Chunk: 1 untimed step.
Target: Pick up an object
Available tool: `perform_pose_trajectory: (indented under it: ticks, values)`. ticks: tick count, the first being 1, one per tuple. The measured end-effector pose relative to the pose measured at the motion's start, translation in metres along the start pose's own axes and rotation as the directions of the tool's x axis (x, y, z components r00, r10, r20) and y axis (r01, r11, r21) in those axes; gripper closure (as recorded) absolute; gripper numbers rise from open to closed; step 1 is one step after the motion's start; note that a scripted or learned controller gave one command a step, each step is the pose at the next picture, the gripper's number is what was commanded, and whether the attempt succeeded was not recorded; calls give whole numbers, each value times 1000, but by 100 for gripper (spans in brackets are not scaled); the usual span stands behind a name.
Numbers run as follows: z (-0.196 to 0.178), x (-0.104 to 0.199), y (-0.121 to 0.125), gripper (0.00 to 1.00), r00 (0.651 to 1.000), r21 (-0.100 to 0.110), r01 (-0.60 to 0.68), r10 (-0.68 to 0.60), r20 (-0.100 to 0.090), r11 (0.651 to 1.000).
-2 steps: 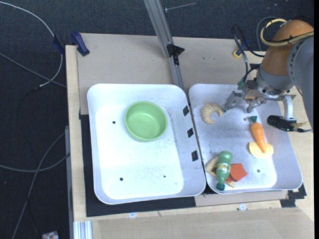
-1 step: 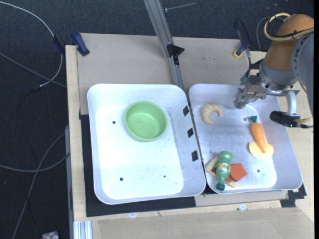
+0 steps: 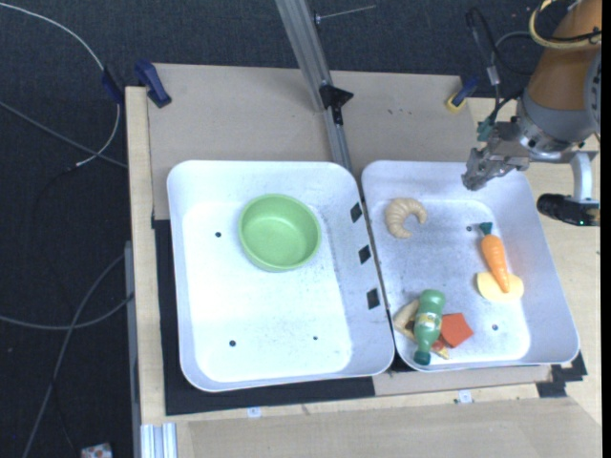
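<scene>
Gripper (image 3: 480, 174) hangs over right bin (image 3: 558, 299) far rim, nothing in it; open or closed, can't tell. Likely targets below: croissant (image 3: 405, 216), carrot (image 3: 494, 253). Green bowl (image 3: 279, 232) sits alone in left bin (image 3: 205, 356).

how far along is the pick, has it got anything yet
Nothing looks picked yet. The gripper sits at the right bin's upper rim with nothing seen between its fingers. The croissant, carrot, yellow piece, green bottle and orange block all lie in that bin; the green bowl sits in the left bin. Still left: descend, grasp, lift.
</scene>
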<state>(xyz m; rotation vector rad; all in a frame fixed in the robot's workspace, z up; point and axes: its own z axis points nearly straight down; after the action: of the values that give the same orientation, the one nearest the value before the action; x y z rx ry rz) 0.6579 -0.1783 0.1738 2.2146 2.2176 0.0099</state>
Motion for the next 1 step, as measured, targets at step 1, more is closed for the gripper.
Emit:
perform_pose_trajectory:
  ticks: [1]
  values:
    - [-66,-1,-5,100,1000,0,0,0,0,1000]
